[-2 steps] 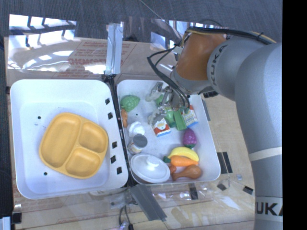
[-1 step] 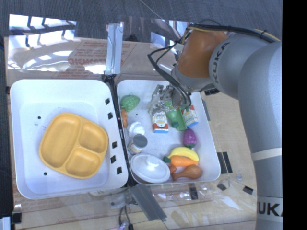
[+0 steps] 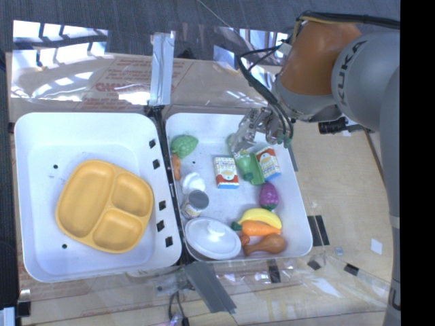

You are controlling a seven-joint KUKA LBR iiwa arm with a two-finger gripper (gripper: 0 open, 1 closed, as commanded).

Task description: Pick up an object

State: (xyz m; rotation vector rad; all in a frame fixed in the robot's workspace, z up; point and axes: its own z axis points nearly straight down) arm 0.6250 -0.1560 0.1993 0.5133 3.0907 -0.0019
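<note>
So the gripper [image 3: 246,141] is down in the right bin [image 3: 299,202], near its far edge, fingers spread apart with nothing between them. It hangs just above a green pepper [image 3: 250,170] and next to two small cartons [image 3: 226,171], not clearly touching any of them. Also in that bin: one broccoli [image 3: 183,145], one purple fruit [image 3: 268,195], one banana [image 3: 259,216], one carrot [image 3: 257,228], one drumstick [image 3: 265,244], one white lidded bowl [image 3: 212,239]. The left bin [image 3: 34,182] holds one yellow divided plate [image 3: 103,205].
</note>
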